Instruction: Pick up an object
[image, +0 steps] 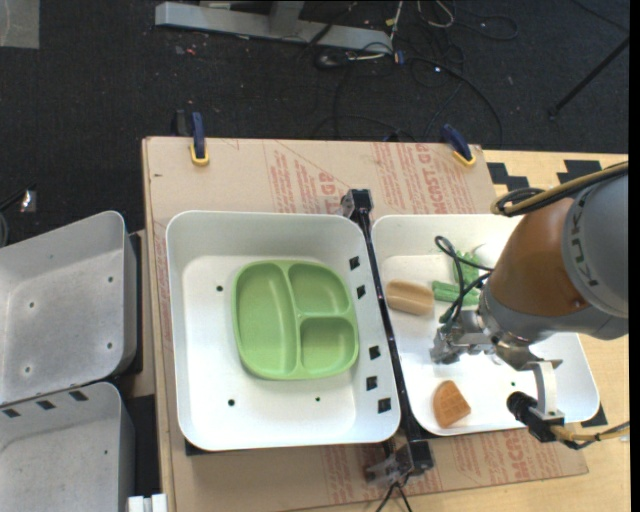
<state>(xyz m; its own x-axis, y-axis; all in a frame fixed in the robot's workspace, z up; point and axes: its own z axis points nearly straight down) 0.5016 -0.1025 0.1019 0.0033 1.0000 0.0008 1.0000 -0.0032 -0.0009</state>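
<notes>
Claw (452, 345) sits low in your right bin (575, 420), hanging under the orange band (540, 265) of the arm. You can't tell from this view whether it's apart, together or clamped on anything; the wrist hides the tips. Nothing visibly held.

Nearest to it: green object (452, 290) just up-left of the claw, partly covered by the arm. Tan rounded block (409, 297) lies left of that, near the bin's left wall. Orange chunk (451, 404) lies below the claw, near the front wall, apart from it. Those three are your pick candidates, all resting in the right bin.

Left bin (200, 400) holds a green divided plate (296, 320), three compartments, flat, roughly centred.

Both bins sit side by side on the cardboard-covered surface (290, 175). Two clamps with yellow tips, left (198, 140) and right (459, 146), grip its back edge.
</notes>
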